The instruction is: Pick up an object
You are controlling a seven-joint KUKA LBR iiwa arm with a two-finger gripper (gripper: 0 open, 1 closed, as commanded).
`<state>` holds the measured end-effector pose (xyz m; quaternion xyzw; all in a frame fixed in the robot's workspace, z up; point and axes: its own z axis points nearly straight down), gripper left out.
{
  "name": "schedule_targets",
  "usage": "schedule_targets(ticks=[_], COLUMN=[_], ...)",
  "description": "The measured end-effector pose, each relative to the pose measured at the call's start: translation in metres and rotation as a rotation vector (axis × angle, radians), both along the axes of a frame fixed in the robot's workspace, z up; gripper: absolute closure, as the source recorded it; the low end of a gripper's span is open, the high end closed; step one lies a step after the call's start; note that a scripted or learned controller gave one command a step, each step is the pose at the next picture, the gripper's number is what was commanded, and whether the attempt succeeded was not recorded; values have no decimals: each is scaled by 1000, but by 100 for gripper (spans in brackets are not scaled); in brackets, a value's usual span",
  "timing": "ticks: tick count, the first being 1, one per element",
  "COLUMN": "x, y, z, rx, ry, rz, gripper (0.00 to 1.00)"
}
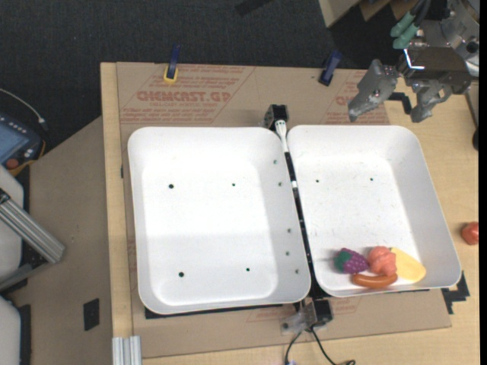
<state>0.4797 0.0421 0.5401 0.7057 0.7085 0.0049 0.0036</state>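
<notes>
Camera view has the fingers point(392, 97) at about one o'clock, above the far edge of the right bin point(426, 181); the two grey prongs stand spread apart with bare cardboard showing between them, released and gripping nothing. One prong slants over the bin's far rim at about eleven o'clock of the wrist, the other hangs just off the bin's far right corner. Behind them the arm point(449, 29) runs off toward the upper right. Down at five o'clock, well apart from the fingers, the right bin's near right corner holds a small huddle of toy food: a purple grape bunch point(352, 261), a red-orange piece point(383, 260) touching it, a yellow piece point(409, 268) against the bin wall, and an orange-red sausage shape point(374, 280) lying along the near rim under the others. Most of that bin's floor is bare white from the centre up to twelve o'clock. The left bin point(205, 211) sits beside it, their inner walls touching along a dark seam. Both bins rest on a cardboard sheet point(228, 90) on the table point(68, 280), and an orange item point(470, 233) lies outside the right bin at three o'clock.
</notes>
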Motion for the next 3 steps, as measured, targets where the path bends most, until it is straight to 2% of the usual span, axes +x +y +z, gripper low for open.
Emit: schedule_targets(ticks=[1,2,3], x=[-2,1,0], y=[-86,-53,-29], z=[-189,-66,-1], rx=[-3,-2,-1], ry=[30,-4,1], rz=[-13,-1,-1], gripper=[0,0,0])
